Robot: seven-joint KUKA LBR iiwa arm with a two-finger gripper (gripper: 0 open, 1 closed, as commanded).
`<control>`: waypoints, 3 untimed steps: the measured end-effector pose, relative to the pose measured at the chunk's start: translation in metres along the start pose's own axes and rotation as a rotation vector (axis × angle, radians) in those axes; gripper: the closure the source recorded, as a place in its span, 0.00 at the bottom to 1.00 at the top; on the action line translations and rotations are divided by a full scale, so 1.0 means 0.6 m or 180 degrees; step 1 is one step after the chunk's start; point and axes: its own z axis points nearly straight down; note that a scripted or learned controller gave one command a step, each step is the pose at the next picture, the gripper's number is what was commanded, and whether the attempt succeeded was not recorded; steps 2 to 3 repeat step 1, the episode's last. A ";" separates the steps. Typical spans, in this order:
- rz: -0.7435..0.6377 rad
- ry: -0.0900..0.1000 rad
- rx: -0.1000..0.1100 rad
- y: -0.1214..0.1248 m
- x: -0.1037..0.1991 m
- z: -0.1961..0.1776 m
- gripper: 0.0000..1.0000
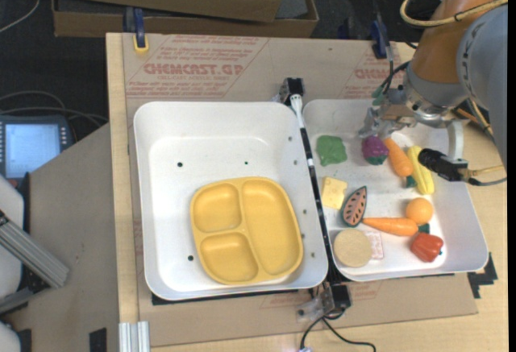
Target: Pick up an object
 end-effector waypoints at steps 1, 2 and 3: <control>-0.0026 0.0019 -0.0008 -0.087 0.175 -0.159 1.00; -0.0026 0.0019 -0.0008 -0.087 0.175 -0.159 1.00; -0.0026 0.0019 -0.0008 -0.087 0.175 -0.159 1.00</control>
